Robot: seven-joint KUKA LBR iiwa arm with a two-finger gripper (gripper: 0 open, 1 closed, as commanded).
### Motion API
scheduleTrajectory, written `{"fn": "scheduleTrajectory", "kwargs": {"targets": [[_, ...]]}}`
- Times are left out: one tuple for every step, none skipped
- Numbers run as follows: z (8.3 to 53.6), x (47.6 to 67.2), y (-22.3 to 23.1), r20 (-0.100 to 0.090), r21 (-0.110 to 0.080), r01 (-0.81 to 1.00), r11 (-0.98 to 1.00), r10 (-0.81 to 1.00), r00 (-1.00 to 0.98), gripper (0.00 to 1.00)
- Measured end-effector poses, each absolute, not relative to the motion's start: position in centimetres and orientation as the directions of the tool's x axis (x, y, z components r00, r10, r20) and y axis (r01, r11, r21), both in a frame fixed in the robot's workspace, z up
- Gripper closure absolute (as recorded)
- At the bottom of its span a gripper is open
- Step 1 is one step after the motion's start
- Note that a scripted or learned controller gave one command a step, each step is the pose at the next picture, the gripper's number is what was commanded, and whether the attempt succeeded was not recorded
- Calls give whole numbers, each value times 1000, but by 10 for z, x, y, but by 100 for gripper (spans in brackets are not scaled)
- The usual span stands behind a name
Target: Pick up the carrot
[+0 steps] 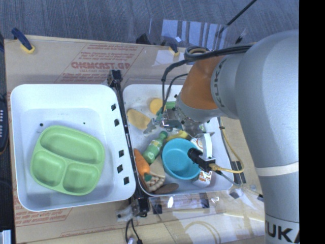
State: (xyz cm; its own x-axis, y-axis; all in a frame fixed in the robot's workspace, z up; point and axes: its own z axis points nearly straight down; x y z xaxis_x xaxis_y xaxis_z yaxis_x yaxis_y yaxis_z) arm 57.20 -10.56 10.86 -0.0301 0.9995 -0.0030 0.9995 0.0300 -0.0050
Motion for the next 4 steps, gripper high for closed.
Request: {"fn": "scheduleTrajectory", "kwargs": {"targets": [[193, 572, -19, 0, -4, 959, 283, 959, -283, 0], [325, 597, -141, -11, 3, 959, 283, 959, -283, 0], [107, 636, -127, 6, -25, 991, 129, 992, -129, 0], [91, 656, -93, -2, -6, 995, 100, 995, -100, 0]]}}
